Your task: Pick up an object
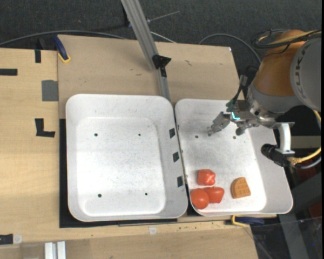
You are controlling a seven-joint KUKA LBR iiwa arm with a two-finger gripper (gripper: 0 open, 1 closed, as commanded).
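Observation:
Several small objects lie at the near end of the right bin (pixel 270 166): a red piece (pixel 206 177), a red lump (pixel 199 199) touching another red piece (pixel 215 194), and an orange ridged block (pixel 240 188). My gripper (pixel 227 128) hangs over the far half of that bin, well away from the objects. It is open, its fingers spread apart with nothing between them. The grey arm with its orange band (pixel 275 74) reaches in from the right.
The left bin (pixel 75 144) sits beside the right one, with black clips along the shared wall. A grey pole (pixel 143 28) slants over the bench behind the bins. Cables run along the bench's right side.

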